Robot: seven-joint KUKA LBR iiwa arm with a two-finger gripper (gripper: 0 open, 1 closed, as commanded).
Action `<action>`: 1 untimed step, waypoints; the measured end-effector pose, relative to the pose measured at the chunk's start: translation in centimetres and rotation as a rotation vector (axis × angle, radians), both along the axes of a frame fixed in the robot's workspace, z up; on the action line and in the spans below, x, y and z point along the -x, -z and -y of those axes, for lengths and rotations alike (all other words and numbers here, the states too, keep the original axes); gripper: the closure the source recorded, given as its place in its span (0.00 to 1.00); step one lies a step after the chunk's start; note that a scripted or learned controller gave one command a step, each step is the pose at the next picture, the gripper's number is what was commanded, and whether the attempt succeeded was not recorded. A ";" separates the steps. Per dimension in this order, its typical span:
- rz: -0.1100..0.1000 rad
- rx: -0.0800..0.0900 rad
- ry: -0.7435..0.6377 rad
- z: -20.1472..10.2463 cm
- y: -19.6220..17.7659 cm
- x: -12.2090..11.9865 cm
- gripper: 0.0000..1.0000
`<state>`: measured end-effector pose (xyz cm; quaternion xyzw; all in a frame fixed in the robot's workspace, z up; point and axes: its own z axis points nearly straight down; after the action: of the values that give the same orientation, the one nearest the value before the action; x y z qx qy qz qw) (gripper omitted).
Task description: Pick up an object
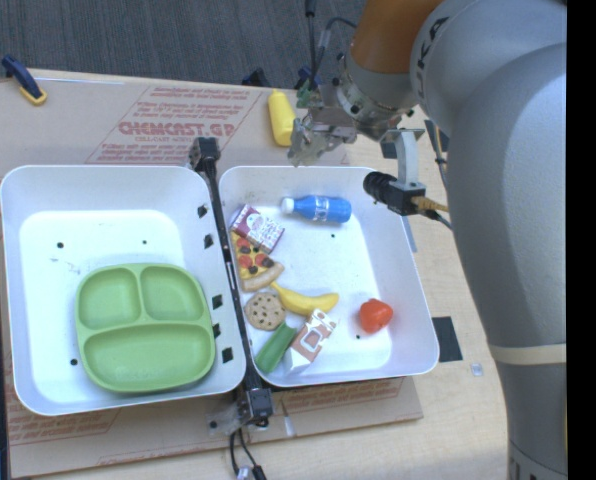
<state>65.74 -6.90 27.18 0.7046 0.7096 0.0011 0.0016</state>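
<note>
The right bin (398,268) holds a blue bottle (318,208) lying on its side near the far wall. A pink carton (259,230), a pizza slice (253,261), a banana (309,300), a cookie (265,311), a green vegetable (275,348) and a small white box (314,336) crowd its left side. A red fruit (375,315) sits alone at the near right. My gripper (311,146) hangs over the bin's far edge, a little above and behind the blue bottle, with nothing seen in it.
A green divided plate (145,326) lies in the left bin (38,218). Behind the bins, a yellow object (280,116) rests on the cardboard (168,123). A black clip (205,151) sits where the bins meet. The arm fills the right side.
</note>
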 end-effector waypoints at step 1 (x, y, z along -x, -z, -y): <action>-0.010 -0.001 -0.001 -6.1 8.1 10.2 1.00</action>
<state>55.58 -0.83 19.06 0.7043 0.7099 -0.0019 -0.0023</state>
